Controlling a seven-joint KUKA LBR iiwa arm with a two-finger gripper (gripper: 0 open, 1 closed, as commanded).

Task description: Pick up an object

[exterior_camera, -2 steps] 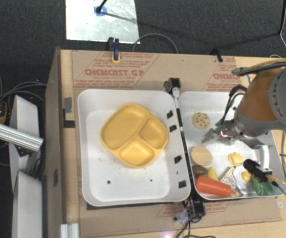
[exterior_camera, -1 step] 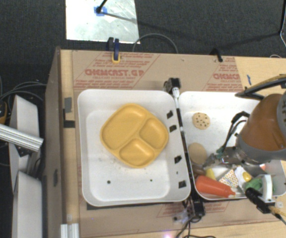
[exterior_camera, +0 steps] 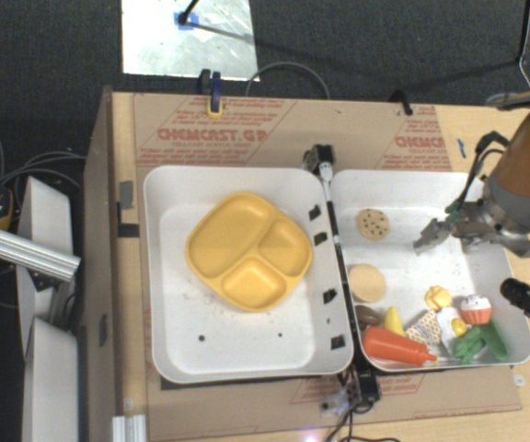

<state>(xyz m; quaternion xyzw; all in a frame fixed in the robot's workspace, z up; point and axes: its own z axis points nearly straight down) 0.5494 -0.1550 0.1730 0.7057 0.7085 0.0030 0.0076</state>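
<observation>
gripper (exterior_camera: 433, 236) sits at right of frame over the right bin (exterior_camera: 403, 184), fingers spread, pinching nothing. nearest target: cookie (exterior_camera: 372, 223), just left of it, lying apart from the toy pile at lower right. advice: centre over cookie, descend straight, then close.

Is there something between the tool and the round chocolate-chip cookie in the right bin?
Nothing visible stands between them. The tool is above the right white bin, and the round chocolate-chip cookie lies alone to its left in the view, with bare bin floor between. The other toy foods lie nearer the camera.
</observation>
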